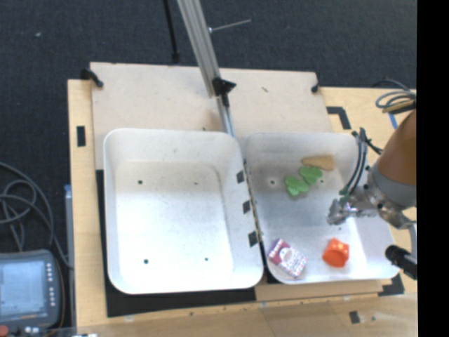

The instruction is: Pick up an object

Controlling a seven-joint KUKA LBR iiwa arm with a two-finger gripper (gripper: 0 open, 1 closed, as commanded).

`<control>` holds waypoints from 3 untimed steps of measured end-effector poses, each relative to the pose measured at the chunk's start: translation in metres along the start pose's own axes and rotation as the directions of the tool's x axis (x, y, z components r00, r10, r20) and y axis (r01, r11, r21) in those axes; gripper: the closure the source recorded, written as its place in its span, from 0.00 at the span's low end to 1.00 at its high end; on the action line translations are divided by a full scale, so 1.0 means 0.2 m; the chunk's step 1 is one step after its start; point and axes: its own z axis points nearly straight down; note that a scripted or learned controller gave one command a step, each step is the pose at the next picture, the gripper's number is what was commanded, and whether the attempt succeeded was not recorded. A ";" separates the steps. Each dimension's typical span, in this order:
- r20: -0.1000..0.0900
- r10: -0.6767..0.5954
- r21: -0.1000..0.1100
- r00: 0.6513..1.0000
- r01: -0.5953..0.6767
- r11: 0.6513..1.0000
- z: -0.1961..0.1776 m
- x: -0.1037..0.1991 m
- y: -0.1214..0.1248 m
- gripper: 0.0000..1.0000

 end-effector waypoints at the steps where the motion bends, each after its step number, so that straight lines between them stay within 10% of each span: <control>1: 0.000 -0.009 -0.001 1.000 0.009 1.000 -0.22 -0.01 0.01 1.00; 3: -0.002 -0.012 0.005 1.000 0.012 1.000 -0.39 0.24 0.10 1.00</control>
